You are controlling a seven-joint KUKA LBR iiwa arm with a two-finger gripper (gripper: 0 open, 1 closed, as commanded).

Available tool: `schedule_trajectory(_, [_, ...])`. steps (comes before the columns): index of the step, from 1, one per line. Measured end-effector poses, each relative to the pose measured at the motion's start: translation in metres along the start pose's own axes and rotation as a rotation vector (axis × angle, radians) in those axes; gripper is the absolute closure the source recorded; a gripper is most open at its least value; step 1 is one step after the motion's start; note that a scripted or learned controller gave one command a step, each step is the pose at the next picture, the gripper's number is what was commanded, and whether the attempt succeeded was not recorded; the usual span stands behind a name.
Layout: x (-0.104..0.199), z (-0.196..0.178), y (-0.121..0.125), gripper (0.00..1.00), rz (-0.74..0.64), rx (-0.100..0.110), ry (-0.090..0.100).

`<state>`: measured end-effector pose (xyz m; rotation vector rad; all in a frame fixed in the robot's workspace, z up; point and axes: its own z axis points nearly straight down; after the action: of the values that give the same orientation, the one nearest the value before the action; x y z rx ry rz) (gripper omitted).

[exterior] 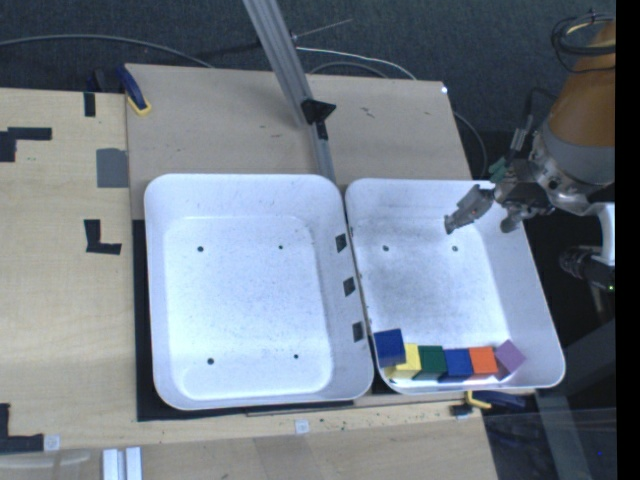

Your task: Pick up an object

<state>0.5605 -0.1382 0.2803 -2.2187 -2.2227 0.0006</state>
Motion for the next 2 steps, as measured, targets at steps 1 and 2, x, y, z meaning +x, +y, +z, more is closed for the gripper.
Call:
schedule_trajectory(1, [0.0178, 0.004, -0.0362, 0.0, 0.001, 0.003, 0.0])
schedule_trajectory(2, [0.0181, -0.0057, -0.0346, 1.0, -0.001, 0.002, 0.001])
